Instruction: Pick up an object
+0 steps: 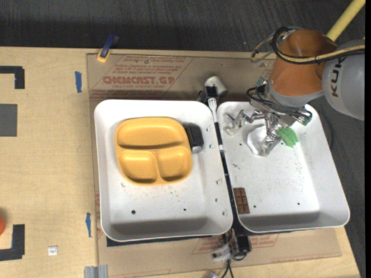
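Note:
My gripper (266,145) hangs over the far part of the right bin (313,207), below the orange band of the arm (297,62). A small green object (287,136) lies right beside the gripper, on its right, touching or nearly touching it. A brown block (240,200) rests by the right bin's left wall, near the front. In the left bin (151,213) sits a large yellow divided tray (154,150), with a small dark object (194,138) against its right edge.
The two bins meet along a black strip (223,161). A white-and-black fitting (213,88) sits behind them on the cardboard sheet. A blue-yellow clip (106,48) lies at the far left corner of the sheet. Cables (232,249) trail at the front.

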